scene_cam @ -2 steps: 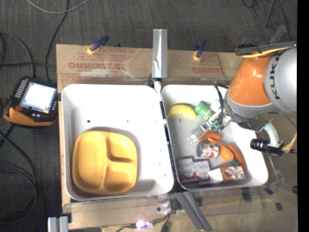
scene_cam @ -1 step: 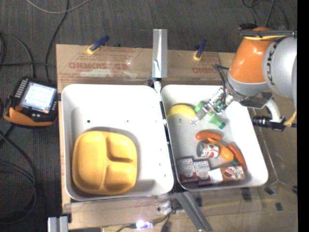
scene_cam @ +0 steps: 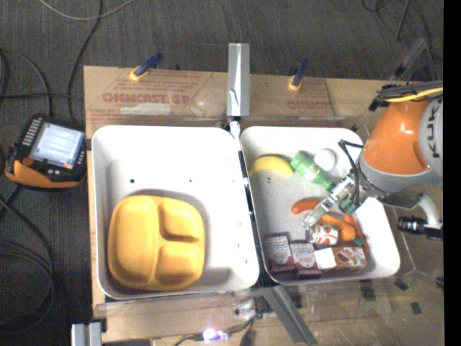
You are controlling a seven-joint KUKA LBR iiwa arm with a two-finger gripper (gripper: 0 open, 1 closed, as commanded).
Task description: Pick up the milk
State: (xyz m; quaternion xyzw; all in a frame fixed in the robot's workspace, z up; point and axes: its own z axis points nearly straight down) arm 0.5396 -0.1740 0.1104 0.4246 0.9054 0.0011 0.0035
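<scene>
Reaching in from the right, the claw [scene_cam: 317, 220] hung low over the right bin [scene_cam: 374, 265], its tip above the cluster of things near the bin's front. Whether its two prongs were spread or pressed together could not be told from above, since the wrist and the clutter beneath blurred them together. Nothing could be seen pinched between them.

Behind the claw rose the grey arm [scene_cam: 400, 150] with its orange band, covering the right rim of that bin.

The milk [scene_cam: 328, 235], a small carton with red and white on it, lay just below the claw's tip, in the front half of the right bin. An orange carrot [scene_cam: 344, 222] lay touching or just beside it, and a small red piece [scene_cam: 305, 207] sat just to the left of the claw. Along the front wall stood a row of small boxes: two dark red cartons [scene_cam: 288, 254] side by side and another red pack [scene_cam: 344, 256] to their right.

Toward the back of the same bin lay a yellow banana [scene_cam: 270, 166], with a green bottle [scene_cam: 311, 168] bearing a white cap just beside it.

In the left bin [scene_cam: 115, 150] a yellow divided tray [scene_cam: 156, 241] rested in the front half. A handheld control pad [scene_cam: 50, 150] lay on the floor to the left of the bench.
</scene>
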